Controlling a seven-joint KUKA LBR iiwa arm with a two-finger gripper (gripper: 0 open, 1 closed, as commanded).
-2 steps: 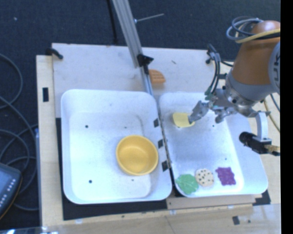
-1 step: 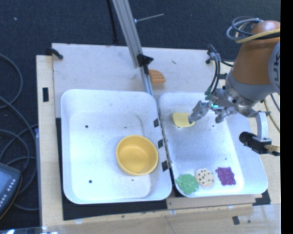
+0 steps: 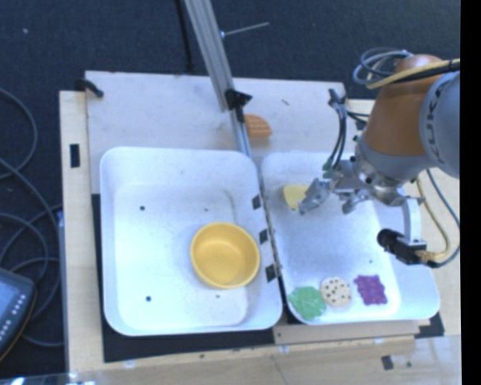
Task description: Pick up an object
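Observation:
My gripper (image 3: 330, 202) hangs over the upper left part of the right bin (image 3: 413, 295), and its two fingers stand apart, so it is open. A small pale yellow object (image 3: 293, 195) lies on the bin floor just left of the left fingertip (image 3: 309, 204), touching it or nearly so, not between the fingers. Along the front of the same bin lie a green piece (image 3: 307, 301), a round spotted cookie (image 3: 335, 292) and a purple piece (image 3: 371, 289). A yellow bowl (image 3: 224, 253) sits upright in the left bin (image 3: 128, 215).
An orange object (image 3: 258, 127) lies on the bench behind the bins, beside a slanted metal pole (image 3: 216, 54). A black cable connector (image 3: 401, 245) hangs from the arm over the right bin's right side. Cables run across the dark floor at left.

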